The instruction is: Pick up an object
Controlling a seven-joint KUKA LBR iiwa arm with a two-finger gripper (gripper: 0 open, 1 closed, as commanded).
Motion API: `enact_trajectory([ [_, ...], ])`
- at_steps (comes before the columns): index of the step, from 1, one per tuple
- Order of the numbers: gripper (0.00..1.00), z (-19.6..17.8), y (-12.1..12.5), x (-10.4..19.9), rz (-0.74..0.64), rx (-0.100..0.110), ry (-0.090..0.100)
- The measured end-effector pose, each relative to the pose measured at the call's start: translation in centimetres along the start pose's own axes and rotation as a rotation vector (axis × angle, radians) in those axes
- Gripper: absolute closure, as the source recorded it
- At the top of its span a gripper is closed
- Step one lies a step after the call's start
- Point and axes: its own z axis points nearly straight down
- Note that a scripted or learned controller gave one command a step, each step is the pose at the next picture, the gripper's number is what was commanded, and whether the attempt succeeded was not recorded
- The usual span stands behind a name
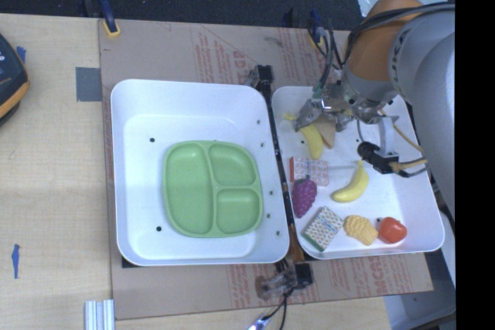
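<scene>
My gripper [323, 118] hangs low over the back left part of the right bin [414, 201]. Directly under it lies a small yellow banana [312, 141] with a tan piece [329, 135] beside it; both touch or nearly touch the gripper's underside. Whether either one is held I cannot tell. Other loose items in this bin are a second banana [353, 183], a pink and white packet [311, 169], purple grapes [303, 196], a checkered box [322, 228], a yellow corn cob [360, 228] and a red tomato [393, 230].
The left bin [139, 158] holds a green divided plate [213, 187]. The arm's grey body [429, 73] and orange band [379, 35] cover the right bin's back right corner. A black cable fitting [377, 156] hangs just right of the gripper.
</scene>
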Motion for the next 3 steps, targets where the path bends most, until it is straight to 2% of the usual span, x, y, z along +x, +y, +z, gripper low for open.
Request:
enact_trajectory([
  [1, 0.00, 0.1, -3.7, 1.1, 0.001, 0.000, -0.001],
  [2, 1.00, -0.9, -3.8, 1.0, 0.000, 0.005, -0.002],
  [3, 1.00, -10.0, -6.1, 9.0, -0.002, -0.002, 0.000],
])
